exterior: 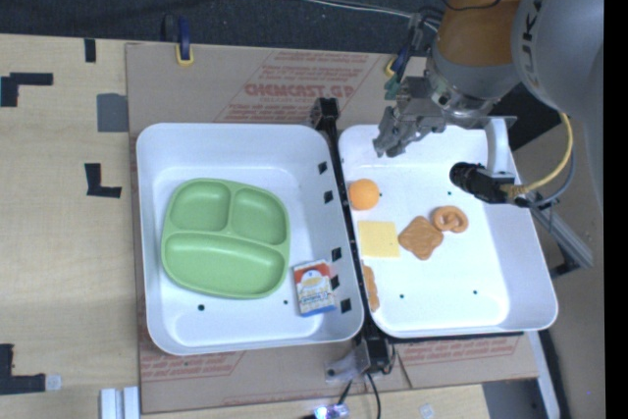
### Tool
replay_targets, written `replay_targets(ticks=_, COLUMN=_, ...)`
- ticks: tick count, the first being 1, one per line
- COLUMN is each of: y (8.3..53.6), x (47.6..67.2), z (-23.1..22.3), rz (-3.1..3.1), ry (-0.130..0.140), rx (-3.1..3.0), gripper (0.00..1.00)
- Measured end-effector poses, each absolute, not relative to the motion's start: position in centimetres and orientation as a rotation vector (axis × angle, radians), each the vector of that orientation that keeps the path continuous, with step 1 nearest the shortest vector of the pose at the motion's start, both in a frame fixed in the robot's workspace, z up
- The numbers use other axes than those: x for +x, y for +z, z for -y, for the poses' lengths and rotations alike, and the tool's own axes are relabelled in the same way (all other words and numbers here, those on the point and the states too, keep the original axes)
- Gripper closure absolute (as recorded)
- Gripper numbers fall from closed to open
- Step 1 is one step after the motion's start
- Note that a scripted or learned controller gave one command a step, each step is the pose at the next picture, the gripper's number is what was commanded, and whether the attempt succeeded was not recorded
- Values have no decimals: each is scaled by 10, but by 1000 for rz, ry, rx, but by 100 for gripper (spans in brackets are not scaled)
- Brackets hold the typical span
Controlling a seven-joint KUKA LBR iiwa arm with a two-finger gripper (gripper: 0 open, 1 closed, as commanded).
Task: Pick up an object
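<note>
Honestly looks like the approach stage, no grab yet. Big grey arm [549, 25] reaching in from the right, bent over at the orange band, wrist pointing down and a bit leftward, with the gripper [395, 140] hanging over the far-left corner of the right bin [510, 309]. Can't tell whether the gripper is open or shut from this angle, and can't make out anything carried in it either.

Going down in size from there: left bin [157, 309] off to the gripper's left, holding a green plate [226, 237] well to the left and nearer the camera, plus a small carton [313, 288] further toward the near edge. Closer in, same bin as the gripper: yellow slice [378, 238] nearward of it, brown toast piece [420, 237] just right of that, touching a pretzel [451, 220], and an orange ball [364, 194] just nearward and slightly left of the gripper.

Probably the ball as easiest target, being nearest. Next move would need a short shift toward the near side, centring over it, then a straight drop. Round thing, though, so likely to roll if nudged off-centre.
</note>
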State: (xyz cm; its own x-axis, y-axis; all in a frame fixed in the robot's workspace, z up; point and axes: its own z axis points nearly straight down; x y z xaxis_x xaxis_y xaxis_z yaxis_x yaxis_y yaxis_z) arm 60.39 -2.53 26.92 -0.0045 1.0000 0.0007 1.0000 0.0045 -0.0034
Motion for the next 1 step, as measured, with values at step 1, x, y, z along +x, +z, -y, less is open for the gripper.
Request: replay_targets(ticks=1, y=262, x=588, z=-19, rz=2225, ry=3, rx=-2214, gripper=100)
